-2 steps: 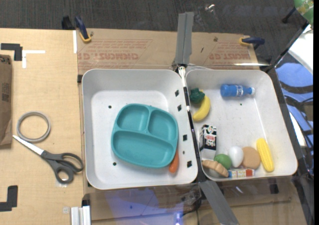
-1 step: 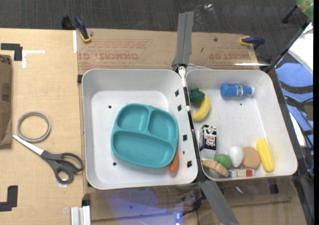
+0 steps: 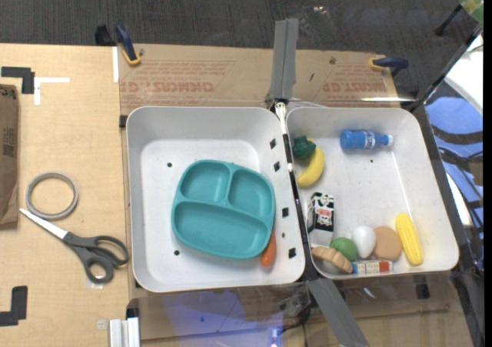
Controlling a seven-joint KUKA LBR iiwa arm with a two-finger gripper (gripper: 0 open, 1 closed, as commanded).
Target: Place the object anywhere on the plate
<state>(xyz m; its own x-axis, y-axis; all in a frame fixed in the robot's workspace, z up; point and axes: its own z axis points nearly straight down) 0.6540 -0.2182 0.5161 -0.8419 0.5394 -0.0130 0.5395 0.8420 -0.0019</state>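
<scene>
A: Where's your plate? The teal plate sits in the left bin, lower middle of the frame, nothing resting on its compartments.

B: And the object?

A: You can't tell which one is meant. A carrot lies against the plate's lower right rim; banana, blue bottle, milk carton and corn cob lie in the right bin.

B: Pincer state?

A: You can't tell.

B: Risks?

A: The crowded lower corner invites a double grab, and a carrot grasp could nudge the plate.
</scene>
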